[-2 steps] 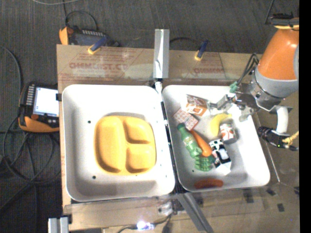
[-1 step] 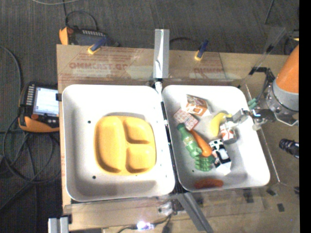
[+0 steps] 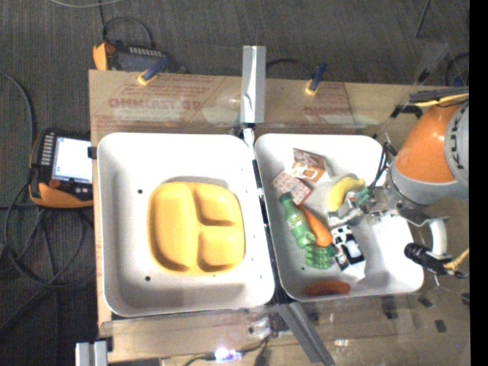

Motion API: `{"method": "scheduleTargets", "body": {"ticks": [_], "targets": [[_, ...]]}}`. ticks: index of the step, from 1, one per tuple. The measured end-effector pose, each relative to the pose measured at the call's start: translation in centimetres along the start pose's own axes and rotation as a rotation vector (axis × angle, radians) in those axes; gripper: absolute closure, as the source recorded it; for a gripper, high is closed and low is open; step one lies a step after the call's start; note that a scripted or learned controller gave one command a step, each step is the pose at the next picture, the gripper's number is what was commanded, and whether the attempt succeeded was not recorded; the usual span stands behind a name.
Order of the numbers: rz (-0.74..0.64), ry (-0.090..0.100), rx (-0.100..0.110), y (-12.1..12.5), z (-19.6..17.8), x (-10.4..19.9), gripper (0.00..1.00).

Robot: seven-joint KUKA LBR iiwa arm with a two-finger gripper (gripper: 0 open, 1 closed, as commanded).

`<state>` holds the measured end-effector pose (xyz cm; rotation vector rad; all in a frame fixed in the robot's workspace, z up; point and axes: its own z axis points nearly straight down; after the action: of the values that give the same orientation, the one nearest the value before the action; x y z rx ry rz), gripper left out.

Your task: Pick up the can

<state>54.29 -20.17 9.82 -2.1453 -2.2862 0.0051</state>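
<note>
Can (image 3: 348, 250) beside carrot (image 3: 316, 226); bare right bin (image 3: 389, 259) floor toward arm.

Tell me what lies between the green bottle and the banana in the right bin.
In the camera view, an orange carrot lies slantwise between the green bottle and the banana, close against the bottle's right side, in the right bin.
</note>
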Motion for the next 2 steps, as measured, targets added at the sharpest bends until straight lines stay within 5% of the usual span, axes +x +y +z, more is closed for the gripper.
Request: {"method": "scheduleTargets", "body": {"ticks": [1, 2], "targets": [[0.028, -0.014, -0.021, -1.7, 0.8, 3.7, 0.0], [0.316, -0.007, -0.013, 2.6, 1.0, 4.6, 0.0]]}}
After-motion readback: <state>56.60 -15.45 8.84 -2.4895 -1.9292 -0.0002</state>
